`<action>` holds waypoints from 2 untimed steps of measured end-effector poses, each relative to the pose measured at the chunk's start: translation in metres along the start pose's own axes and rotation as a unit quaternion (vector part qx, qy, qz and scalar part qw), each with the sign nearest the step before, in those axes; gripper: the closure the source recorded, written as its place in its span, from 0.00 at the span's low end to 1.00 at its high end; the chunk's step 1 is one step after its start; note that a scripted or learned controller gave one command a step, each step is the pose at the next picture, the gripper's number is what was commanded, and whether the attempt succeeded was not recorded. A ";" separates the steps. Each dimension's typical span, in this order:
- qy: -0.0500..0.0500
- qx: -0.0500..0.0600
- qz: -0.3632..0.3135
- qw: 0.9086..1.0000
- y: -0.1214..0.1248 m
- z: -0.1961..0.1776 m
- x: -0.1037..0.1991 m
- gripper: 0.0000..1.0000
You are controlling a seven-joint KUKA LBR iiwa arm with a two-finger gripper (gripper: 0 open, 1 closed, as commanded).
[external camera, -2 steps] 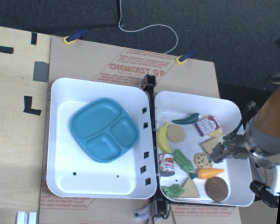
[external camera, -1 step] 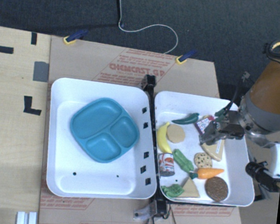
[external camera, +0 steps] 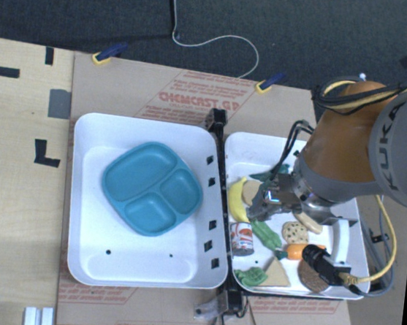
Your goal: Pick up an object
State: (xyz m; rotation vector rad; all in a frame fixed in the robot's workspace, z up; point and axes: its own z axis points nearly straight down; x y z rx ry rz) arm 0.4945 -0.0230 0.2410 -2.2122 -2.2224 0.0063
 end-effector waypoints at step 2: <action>0.000 -0.003 -0.001 1.000 -0.012 -0.153 0.060 1.00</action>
